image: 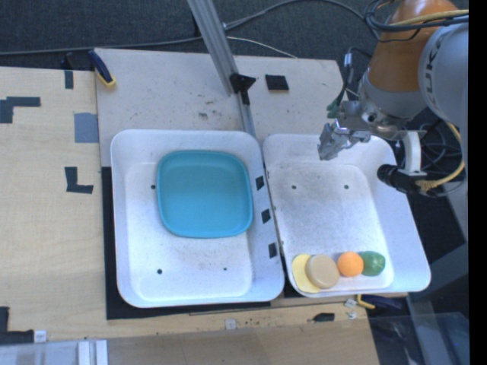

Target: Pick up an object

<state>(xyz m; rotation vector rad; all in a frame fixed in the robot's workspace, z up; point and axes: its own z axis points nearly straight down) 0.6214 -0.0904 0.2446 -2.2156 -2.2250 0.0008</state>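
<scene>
My gripper [332, 147] hangs over the far edge of the right bin [327, 204], fingers pointing down, with nothing seen between them. Along that bin's near edge lie a yellow disc [301, 272], a tan round piece [323, 271], an orange ball [350, 265] and a green piece [373, 262]. They sit well away from the gripper, toward the camera. A blue square plate [204, 192] rests in the left bin [137, 272].
A slanted metal pole [221, 44] crosses above the divide between the bins. Black cables [426, 177] loop beside the arm at the right. Tape marks lie on the wooden bench at the left.
</scene>
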